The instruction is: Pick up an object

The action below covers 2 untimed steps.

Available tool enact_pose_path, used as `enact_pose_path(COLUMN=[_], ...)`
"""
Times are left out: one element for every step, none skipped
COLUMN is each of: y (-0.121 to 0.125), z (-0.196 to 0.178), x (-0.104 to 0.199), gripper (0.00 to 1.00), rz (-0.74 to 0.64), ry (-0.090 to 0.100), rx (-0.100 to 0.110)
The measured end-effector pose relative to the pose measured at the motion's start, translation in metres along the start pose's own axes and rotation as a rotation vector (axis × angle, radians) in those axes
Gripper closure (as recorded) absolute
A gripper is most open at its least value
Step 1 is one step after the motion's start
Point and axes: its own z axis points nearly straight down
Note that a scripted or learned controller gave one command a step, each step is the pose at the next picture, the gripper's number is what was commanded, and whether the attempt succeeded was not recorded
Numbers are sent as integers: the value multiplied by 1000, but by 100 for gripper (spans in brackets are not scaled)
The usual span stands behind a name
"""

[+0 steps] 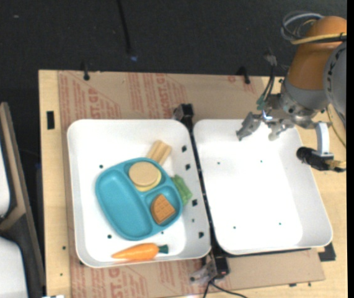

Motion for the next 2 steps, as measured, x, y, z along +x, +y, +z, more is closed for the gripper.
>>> enact_pose_path(y=[1, -2], z=[0, -10], x=[-24, -45], gripper=[0, 0], rz=[0, 0], ry=[1, 0], rx=[0, 0])
